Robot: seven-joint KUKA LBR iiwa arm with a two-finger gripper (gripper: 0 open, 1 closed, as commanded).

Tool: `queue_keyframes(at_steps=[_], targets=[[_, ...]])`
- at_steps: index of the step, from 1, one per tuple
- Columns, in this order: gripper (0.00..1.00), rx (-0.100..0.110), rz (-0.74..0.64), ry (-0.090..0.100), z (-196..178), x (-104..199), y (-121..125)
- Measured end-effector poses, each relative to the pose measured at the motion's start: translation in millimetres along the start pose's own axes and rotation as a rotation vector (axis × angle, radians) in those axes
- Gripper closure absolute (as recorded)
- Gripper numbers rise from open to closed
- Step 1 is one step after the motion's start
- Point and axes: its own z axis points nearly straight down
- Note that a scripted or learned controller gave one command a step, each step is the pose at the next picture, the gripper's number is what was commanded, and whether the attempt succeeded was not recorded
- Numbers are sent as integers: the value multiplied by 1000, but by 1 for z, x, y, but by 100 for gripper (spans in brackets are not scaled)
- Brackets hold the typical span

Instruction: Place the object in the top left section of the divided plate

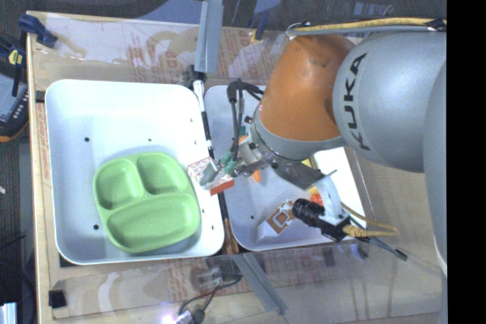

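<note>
The green divided plate (pixel 148 202) lies in the left white bin (pixel 68 110), with two small sections at the top and one large section below. My gripper (pixel 215 177) hangs over the rim between the two bins, just right of the plate's top right section. It is shut on a small white-and-brown patterned object with a red part (pixel 203 173) at its tip. The plate's top left section (pixel 116 183) is to the left of the gripper.
The right white bin (pixel 247 228) holds a small brown-patterned piece (pixel 279 218) and an orange-red item (pixel 316 199), partly under the arm. The grey arm and its orange band (pixel 307 91) cover most of that bin. Its front and right rims are close by.
</note>
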Motion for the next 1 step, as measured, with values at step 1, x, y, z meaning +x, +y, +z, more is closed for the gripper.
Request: queue_keyframes(at_steps=[1], targets=[[100, 4, -141, 2, 52, 54, 40]])
